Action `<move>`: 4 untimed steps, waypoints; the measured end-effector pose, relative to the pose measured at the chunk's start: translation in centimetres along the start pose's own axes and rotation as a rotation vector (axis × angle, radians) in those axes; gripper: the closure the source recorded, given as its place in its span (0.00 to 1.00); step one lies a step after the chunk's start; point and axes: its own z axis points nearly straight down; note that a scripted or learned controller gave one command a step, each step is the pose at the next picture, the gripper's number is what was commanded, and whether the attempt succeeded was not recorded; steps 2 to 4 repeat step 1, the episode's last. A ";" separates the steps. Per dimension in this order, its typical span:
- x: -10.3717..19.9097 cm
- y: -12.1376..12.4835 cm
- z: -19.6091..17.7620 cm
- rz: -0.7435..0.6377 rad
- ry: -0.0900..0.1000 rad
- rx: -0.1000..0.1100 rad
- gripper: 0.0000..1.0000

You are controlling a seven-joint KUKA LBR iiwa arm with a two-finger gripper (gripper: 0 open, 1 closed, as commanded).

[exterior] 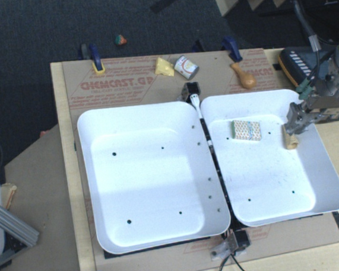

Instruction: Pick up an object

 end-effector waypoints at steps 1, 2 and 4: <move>-9.8 0.0 -8.8 0.008 -0.008 -0.016 1.00; -9.8 0.0 -8.8 0.008 -0.008 -0.016 1.00; -9.8 0.0 -8.8 0.008 -0.008 -0.016 1.00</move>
